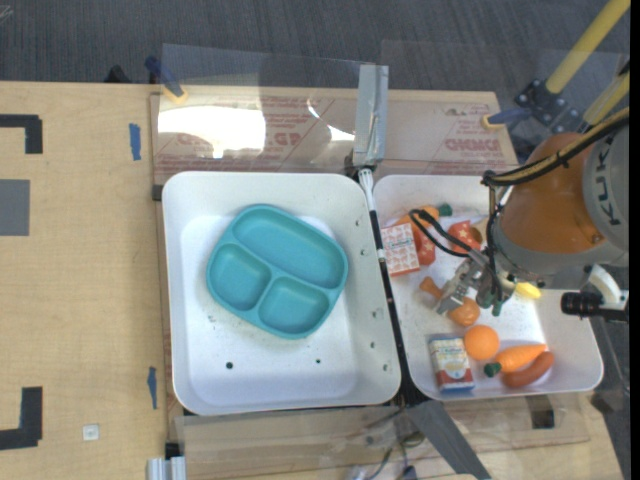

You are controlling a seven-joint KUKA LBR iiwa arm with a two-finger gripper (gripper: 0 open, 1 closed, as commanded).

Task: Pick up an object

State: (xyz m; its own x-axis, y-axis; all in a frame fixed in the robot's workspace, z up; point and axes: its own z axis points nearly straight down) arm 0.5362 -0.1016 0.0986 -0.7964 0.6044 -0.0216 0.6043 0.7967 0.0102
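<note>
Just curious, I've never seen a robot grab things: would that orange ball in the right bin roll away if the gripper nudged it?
Probably. The orange ball looks round and smooth, so a nudge would likely roll it. It could not go far: a small box and a toy carrot lie close beside it. Its smooth skin may slip.

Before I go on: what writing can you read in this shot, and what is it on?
"KU", white letters cut off by the frame edge, on the grey arm.
Red print on the clear panels behind the bins: too blurred to read.
Label on the small red and white carton in the right bin: too small to read.
Label on the box by the front wall: too small to read.
</note>
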